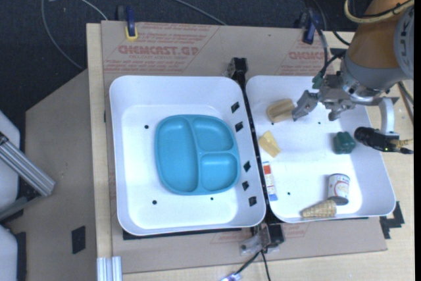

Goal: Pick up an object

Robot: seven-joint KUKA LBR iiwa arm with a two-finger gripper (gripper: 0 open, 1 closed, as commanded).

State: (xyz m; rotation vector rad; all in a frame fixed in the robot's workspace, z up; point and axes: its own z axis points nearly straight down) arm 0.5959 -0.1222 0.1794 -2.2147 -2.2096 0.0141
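In the right bin [368, 171], a tan block [279, 110] lies at the far left with a yellow wedge [268, 143] just below it. A dark green lump [343, 142] sits toward the right. A small can [338, 186] and a waffle cone [319, 210] lie near the front edge. My gripper [320, 108] hangs over the bin's far part, between the tan block and the green lump. It is open, its fingers spread with nothing between them. The left finger [304, 106] is close to the tan block's right end.
The left bin [131, 141] bears a blue divided plate [197, 153]. A thin white tube with red and blue marks [269, 181] lies along the right bin's left wall. Black clips line the divider [243, 135]. Cables run behind the bench.
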